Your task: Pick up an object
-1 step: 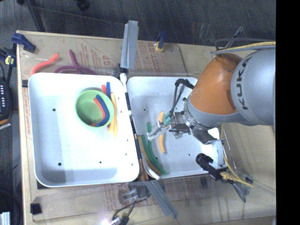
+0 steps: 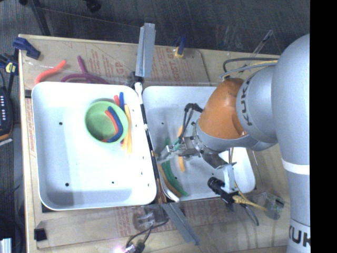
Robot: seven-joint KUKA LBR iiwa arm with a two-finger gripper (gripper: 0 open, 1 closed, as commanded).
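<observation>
My gripper (image 2: 167, 153) hangs low over the left part of the right bin (image 2: 163, 101), close to the wall it shares with the left bin (image 2: 52, 141). Whether my fingers are open or closed I cannot tell; the metal there is a blur of thin bright parts. Just beside them lies a slim orange strip (image 2: 181, 162), smooth and narrow, its long axis running roughly up and down the view. Below it, curved dark green strips (image 2: 171, 177) bend along the bin's lower left corner. Both bins are shallow, glossy white plastic with rounded corners. In the left bin sits a round green bowl (image 2: 104, 121) with red, blue and yellow strips draped on its right rim. My orange wrist band (image 2: 224, 115) and grey body cover much of the right bin. The bench (image 2: 105, 51) is pale wood.
</observation>
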